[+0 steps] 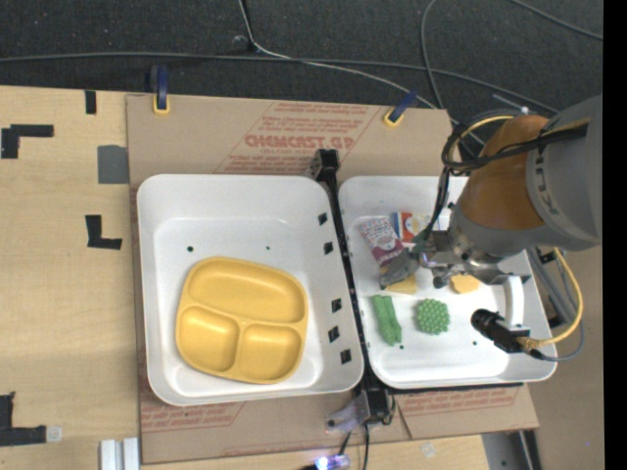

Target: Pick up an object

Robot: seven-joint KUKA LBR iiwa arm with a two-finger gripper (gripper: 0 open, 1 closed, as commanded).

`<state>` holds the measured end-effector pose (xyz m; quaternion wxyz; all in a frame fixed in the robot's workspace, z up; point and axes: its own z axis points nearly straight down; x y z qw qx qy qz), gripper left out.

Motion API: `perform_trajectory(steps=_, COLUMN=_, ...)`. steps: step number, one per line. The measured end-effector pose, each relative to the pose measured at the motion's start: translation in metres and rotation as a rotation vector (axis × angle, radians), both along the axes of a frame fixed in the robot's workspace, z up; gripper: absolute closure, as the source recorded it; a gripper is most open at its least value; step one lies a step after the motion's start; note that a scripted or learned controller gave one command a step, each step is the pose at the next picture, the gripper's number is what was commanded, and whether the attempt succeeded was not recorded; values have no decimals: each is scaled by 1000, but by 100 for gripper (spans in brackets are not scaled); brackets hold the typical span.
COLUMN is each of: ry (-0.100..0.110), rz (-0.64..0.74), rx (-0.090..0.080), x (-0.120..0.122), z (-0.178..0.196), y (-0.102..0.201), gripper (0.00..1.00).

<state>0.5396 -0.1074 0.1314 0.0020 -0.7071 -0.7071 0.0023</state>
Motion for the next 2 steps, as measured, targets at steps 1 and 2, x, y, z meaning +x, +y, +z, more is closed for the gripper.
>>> perform_trajectory(steps=1, ry=-6, rz=1, rx=-1, x=0, z=-49, y=0, gripper=0)
perform_trajectory(steps=2, ry=-8, rz=1, rx=-2, x=1, z=-36, y=0, gripper=100)
